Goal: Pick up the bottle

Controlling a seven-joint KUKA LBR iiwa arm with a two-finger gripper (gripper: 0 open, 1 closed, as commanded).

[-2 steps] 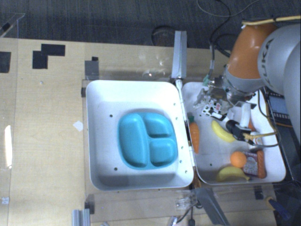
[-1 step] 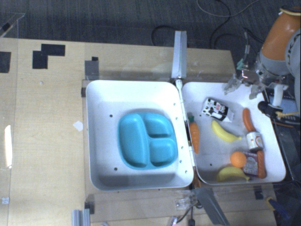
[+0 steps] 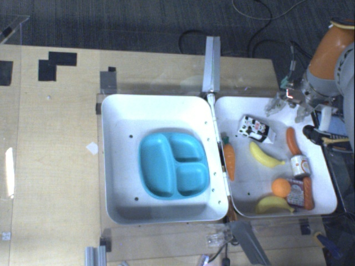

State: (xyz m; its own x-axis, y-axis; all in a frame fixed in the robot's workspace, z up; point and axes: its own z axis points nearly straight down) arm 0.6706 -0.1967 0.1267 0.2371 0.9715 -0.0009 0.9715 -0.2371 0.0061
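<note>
Roughly: gripper (image 3: 288,105) over right bin's (image 3: 239,201) far rim, fingers spread, nothing between them. Bottle (image 3: 300,166), I take it, stands near the right wall among sausage (image 3: 292,141), orange (image 3: 281,188), bananas (image 3: 264,155). Risk: crowding neighbours deflect the fingers, or it slips.

The arm (image 3: 333,65) runs off the right edge. The tool (image 3: 288,105) is too blurred to read. A packet (image 3: 299,194) partly covers the lower banana (image 3: 272,205).
</note>
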